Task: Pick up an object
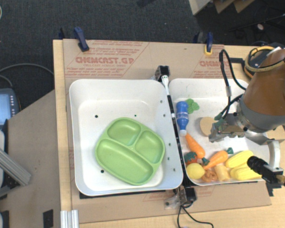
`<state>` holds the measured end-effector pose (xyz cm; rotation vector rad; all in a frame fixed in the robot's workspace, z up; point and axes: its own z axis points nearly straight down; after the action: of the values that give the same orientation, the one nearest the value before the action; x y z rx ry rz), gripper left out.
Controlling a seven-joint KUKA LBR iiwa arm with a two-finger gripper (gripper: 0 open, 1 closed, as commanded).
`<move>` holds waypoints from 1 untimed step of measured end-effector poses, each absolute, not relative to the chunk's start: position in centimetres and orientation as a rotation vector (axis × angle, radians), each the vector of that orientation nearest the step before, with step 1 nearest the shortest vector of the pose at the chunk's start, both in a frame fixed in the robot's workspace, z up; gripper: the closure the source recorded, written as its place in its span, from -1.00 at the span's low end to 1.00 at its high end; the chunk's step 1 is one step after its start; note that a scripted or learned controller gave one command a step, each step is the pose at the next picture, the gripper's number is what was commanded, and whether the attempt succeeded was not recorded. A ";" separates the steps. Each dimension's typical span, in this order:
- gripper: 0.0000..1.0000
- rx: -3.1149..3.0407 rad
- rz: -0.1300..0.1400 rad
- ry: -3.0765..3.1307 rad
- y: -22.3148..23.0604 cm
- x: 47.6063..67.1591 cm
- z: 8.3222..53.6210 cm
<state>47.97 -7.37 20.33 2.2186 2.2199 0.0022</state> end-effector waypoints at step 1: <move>1.00 2.218 0.002 2.221 -6.8 48.0 20.5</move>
<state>47.97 -6.76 20.52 2.2181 2.2207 0.0023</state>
